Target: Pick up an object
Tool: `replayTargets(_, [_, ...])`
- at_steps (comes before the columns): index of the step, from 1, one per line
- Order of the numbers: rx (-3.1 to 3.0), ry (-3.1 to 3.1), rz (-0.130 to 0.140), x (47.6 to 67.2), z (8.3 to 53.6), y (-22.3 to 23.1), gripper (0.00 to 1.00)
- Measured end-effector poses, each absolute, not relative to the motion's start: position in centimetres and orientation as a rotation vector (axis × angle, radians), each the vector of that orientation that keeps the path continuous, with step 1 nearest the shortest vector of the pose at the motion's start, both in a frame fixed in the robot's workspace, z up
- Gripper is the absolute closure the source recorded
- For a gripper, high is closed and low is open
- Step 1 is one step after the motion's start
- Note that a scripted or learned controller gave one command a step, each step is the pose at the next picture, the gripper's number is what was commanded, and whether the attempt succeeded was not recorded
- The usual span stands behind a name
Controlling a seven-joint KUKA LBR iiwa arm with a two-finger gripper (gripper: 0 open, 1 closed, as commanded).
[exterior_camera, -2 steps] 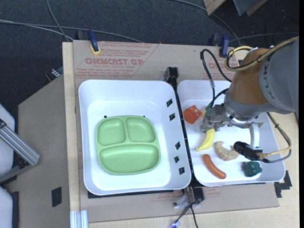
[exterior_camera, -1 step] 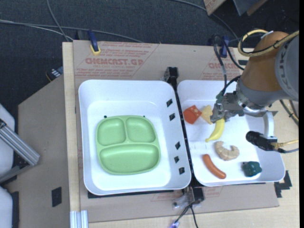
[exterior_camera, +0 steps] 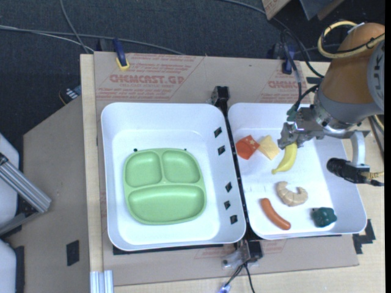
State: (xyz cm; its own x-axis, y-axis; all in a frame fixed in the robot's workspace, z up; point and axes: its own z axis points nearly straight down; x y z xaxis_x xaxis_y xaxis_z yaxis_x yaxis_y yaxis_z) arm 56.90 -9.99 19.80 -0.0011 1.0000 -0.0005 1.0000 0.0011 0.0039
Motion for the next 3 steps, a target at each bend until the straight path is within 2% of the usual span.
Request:
replayTargets(1, [2.216,2.221,0.005,57.9,24.6,-9.6,1.0])
replayTargets(3, [2.217,2.23,0.0,59.7,22.4,0.5,1.0])
